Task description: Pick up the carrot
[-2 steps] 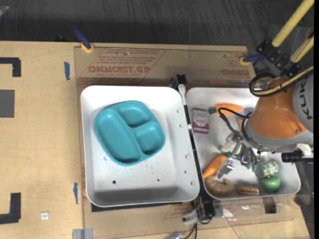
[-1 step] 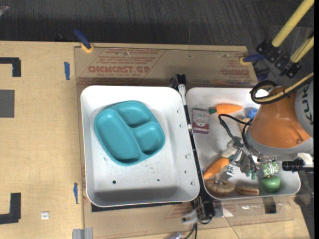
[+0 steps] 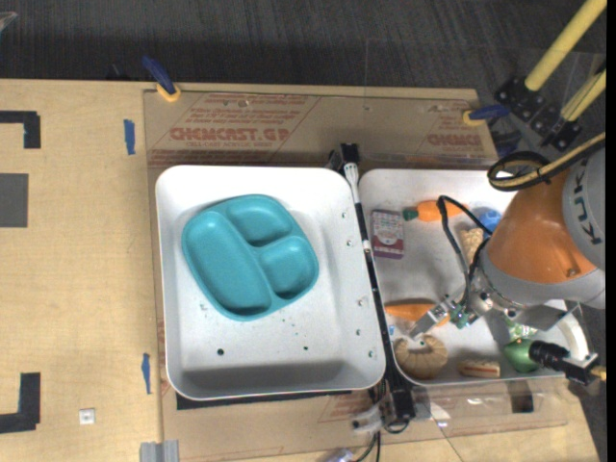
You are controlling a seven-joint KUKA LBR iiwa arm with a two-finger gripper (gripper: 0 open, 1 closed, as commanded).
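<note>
The carrot (image 3: 428, 213), a short orange piece with a green end, lies near the back of the right bin (image 3: 380, 287), beside a small purple-and-white box (image 3: 387, 234). My gripper (image 3: 438, 319) is low in the front half of that bin, well forward of the carrot. It is right next to a second, flatter orange piece (image 3: 408, 309) and just above a round tan bun (image 3: 422, 354). The orange wrist band (image 3: 539, 243) hides part of the bin behind it.
The left bin (image 3: 183, 354) holds a teal divided plate (image 3: 252, 253). The right bin also holds a blue item (image 3: 487, 218), a beige piece (image 3: 471, 243), a brown stick (image 3: 478, 369) and a green item (image 3: 521, 356). A black cable (image 3: 452, 224) loops over the bin.
</note>
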